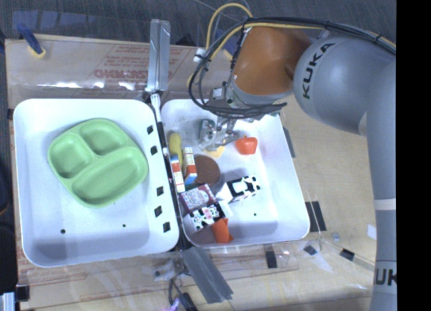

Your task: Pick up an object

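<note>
Gripper (217,132) sits low over the back of the right bin (291,188); I cannot tell its state. Just beside it I see an orange piece (246,145) and a yellow banana-like item (175,145). Nearer lie a brown disc (207,169) and cow-patterned toy (243,188). A green divided plate (97,161) rests in the left bin (34,188).

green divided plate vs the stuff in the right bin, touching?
Apart. The camera view shows the green divided plate alone in the left bin, the bins' walls between it and the objects in the right bin.
</note>
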